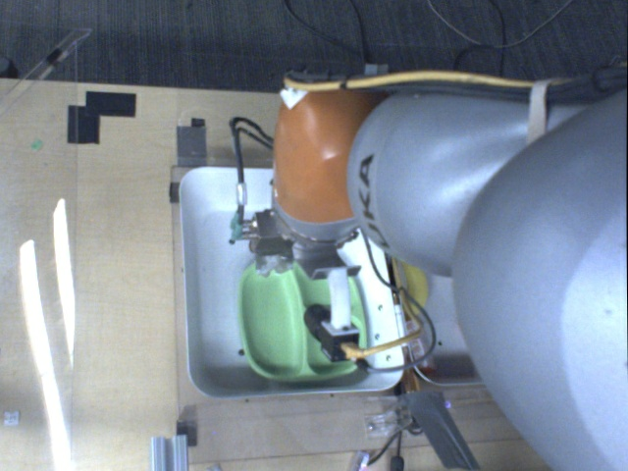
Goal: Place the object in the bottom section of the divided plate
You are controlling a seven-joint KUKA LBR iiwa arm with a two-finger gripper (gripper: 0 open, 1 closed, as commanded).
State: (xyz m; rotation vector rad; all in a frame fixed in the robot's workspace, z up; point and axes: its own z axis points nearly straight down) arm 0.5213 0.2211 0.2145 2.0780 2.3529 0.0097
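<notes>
Pale wood bench [98,263] w/ white bin [208,263] at ctr; blk L-shaped mark [86,121] top left.

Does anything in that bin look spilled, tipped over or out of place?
Nothing stands out. The green plate lies flat in the white bin, no spill on the parts that show; the arm hangs over its right side.
</notes>
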